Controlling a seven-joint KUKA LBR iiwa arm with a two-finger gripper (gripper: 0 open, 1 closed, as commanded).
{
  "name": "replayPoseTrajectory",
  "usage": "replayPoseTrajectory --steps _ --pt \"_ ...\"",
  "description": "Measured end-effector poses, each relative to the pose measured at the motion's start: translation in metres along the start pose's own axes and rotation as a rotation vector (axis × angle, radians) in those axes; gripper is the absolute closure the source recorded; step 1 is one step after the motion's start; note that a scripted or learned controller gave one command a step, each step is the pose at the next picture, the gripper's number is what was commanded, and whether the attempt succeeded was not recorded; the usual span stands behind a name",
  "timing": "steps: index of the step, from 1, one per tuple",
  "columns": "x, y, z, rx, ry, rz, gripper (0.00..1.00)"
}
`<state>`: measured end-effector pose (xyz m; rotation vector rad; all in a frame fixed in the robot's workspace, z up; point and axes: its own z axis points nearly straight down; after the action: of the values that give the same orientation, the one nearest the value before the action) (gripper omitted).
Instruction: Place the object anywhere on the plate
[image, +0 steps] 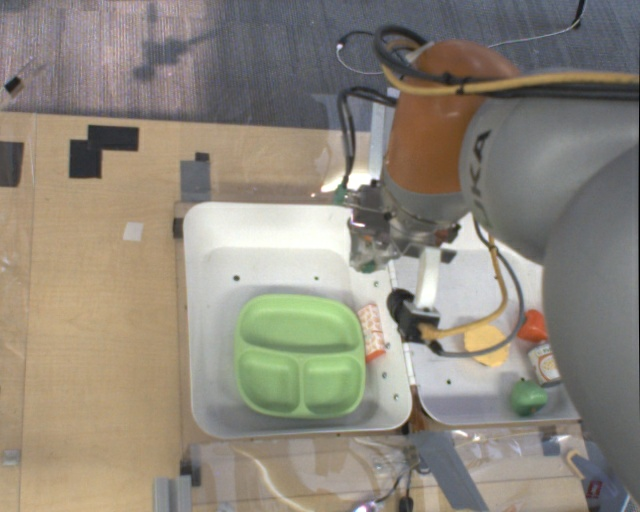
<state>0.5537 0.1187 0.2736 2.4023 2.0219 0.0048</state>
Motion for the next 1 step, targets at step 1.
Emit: replayPoseTrajectory --steps 1 --pt "0.0687 -0.0353 0.0773 0.005 -0.001 0.055 1.0"
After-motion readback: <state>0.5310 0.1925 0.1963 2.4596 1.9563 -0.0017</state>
